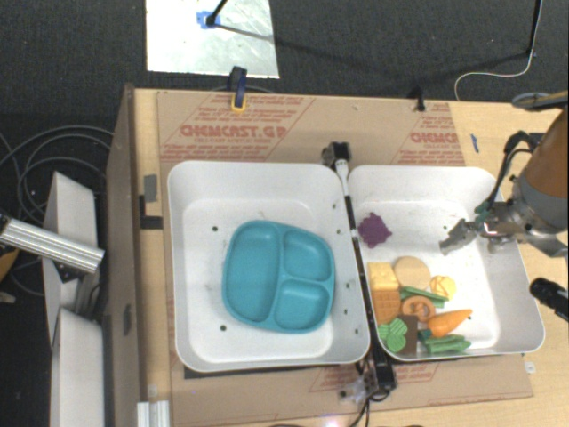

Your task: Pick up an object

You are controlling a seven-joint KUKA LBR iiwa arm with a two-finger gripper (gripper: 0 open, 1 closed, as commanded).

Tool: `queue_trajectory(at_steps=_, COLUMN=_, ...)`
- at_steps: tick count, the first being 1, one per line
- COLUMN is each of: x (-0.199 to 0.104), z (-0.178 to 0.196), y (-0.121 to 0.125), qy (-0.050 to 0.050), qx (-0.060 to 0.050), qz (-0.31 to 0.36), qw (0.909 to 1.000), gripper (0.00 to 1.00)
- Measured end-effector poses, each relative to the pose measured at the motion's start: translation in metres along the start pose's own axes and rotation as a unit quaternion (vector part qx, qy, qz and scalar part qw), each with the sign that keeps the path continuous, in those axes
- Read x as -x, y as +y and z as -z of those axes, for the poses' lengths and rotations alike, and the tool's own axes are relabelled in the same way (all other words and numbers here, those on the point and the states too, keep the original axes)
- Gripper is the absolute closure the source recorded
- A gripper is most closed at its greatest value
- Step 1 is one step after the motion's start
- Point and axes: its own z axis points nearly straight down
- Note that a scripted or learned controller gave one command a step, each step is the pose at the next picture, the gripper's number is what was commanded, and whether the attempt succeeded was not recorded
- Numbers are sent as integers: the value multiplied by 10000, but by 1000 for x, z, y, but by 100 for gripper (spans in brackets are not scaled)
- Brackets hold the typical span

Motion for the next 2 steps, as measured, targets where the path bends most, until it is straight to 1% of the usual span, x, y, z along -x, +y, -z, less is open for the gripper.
queue_trajectory(at_steps=1, x=-55, z=-78, y=25, qy=18, qx=-25, qz=28, qw=10000, gripper=0)
queue_trajectory(at_steps=2, x=-68, z=-109, y=130, qy=1, qx=32, qz=24, qw=10000, gripper=0)
